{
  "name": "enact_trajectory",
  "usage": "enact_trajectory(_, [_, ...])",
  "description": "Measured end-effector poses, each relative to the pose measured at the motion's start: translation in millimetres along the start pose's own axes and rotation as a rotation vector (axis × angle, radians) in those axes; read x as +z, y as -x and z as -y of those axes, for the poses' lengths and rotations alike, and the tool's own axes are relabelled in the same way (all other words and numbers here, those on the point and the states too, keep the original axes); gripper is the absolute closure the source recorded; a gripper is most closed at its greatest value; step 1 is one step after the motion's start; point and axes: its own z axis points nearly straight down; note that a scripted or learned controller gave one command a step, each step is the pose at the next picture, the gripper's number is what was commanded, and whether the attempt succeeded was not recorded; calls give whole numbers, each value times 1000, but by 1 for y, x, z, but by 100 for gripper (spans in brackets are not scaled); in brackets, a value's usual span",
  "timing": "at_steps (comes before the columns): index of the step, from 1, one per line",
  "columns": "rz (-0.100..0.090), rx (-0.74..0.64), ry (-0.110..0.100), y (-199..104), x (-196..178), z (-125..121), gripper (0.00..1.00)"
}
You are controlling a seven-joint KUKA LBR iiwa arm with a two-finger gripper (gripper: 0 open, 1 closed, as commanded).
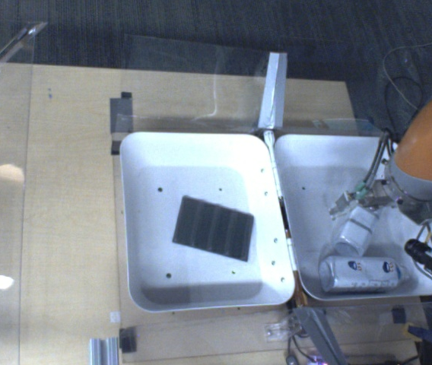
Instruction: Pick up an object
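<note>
A dark grey ribbed rectangular pad [214,227] lies flat in the middle of the left bin [144,158]. In the right bin [307,166] a silver cylindrical container with blue markings [360,274] lies on its side along the front wall. My gripper [352,234] hangs low in the right bin, just above and behind the silver container's left half. The arm with its orange band [429,147] reaches in from the right. The gripper's pale body hides its tip, and I see nothing held in it.
A metal divider post [272,90] stands behind the seam between the bins. Cables [427,253] trail along the right bin's right side. Clear plastic sheets cover the wooden bench [49,204] at left.
</note>
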Motion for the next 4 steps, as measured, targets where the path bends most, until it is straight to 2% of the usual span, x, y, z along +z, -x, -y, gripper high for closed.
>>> enact_trajectory(1, [13, 1, 26, 16, 6, -3, 0])
enact_trajectory(2, [-13, 68, -32, 31, -64, -12, 0])
enact_trajectory(3, [10, -4, 8, 42, 1, -3, 0])
enact_trajectory(4, [14, -17, 17, 53, 7, -29, 0])
